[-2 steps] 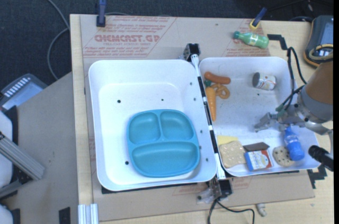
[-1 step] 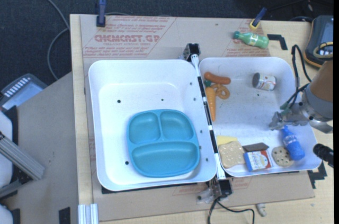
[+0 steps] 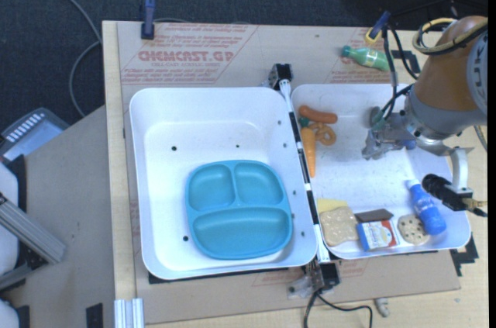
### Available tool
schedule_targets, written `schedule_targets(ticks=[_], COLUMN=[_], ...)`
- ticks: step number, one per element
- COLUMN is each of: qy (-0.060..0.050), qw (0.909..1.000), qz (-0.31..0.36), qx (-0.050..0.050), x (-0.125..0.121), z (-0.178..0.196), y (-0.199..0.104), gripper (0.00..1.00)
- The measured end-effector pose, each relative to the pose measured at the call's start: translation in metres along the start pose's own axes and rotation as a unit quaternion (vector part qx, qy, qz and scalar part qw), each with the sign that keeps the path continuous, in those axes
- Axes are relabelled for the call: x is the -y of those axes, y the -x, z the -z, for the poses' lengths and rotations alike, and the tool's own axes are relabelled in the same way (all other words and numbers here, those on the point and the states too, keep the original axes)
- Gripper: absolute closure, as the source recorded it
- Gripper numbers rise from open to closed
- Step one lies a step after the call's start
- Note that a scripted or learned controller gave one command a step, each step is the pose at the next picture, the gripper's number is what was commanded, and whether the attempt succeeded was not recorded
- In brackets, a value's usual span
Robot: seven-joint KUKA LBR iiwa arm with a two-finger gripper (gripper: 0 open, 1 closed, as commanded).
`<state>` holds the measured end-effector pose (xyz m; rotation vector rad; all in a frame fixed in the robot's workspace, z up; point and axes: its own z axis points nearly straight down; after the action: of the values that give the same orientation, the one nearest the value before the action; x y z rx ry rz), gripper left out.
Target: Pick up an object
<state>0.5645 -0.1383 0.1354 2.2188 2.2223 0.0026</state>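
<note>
Two white bins [image 3: 147, 164], one blue divided plate [image 3: 239, 208], one blue bottle [image 3: 427, 210], one carrot [image 3: 310, 150].

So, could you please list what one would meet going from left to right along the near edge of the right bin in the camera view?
Slice of bread → small red and blue box → round cracker → blue bottle.
</note>
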Motion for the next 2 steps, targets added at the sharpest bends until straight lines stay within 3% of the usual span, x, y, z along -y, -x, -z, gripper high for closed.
schedule_targets(ticks=[1,2], qy=[0.001,0.0], qw=[1.0,1.0], qz=[-0.001,-0.001], qx=[0.002,0.001], x=[-0.0322,-0.0321], z=[0.0428,0.042], y=[0.0719,0.0709], gripper=[1.0,0.0])
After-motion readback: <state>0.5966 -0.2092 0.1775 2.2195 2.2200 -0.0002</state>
